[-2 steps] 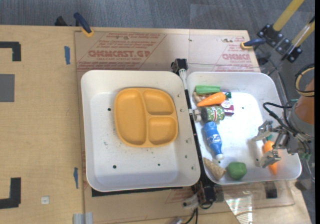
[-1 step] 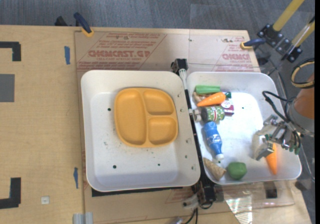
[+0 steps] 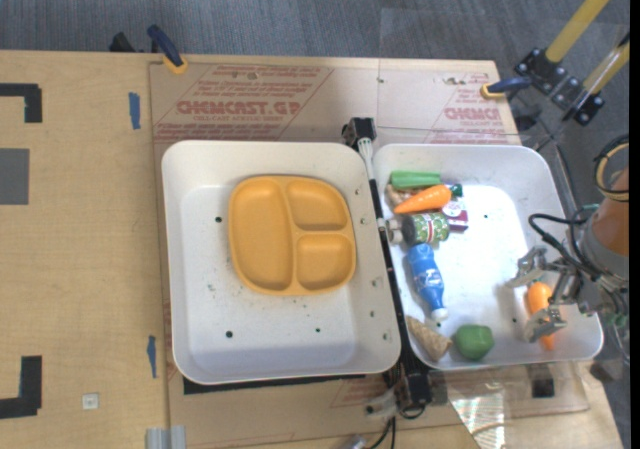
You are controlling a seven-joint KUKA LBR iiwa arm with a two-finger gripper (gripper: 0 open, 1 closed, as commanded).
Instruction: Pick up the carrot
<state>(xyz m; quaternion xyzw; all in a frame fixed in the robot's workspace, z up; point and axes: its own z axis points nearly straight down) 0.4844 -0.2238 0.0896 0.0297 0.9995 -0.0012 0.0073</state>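
1. Looking down on the desk (image 3: 80,237), you see the end effector (image 3: 543,309) low over the right side of the right bin (image 3: 500,227), near its right wall.
2. You cannot tell from this view whether the end effector is released or clenched; orange parts show on it, and nothing can be made out between them as a held object.
3. The carrot (image 3: 424,199) lies up and to the left of the end effector, well apart from it, in the far left part of the right bin, tilted with its thick end toward the right.
4. Just beyond the carrot, farther from the end effector, lies a green vegetable (image 3: 414,179).
5. Just below the carrot lies a small dark bottle (image 3: 428,229) on its side.
6. To the left of the end effector, a blue bottle (image 3: 426,279) lies lengthwise.
7. A green round item (image 3: 474,341) sits to the lower left of the end effector, near the bin's front edge.
8. Far to the left, the left bin (image 3: 190,267) holds a yellow divided plate (image 3: 292,234).
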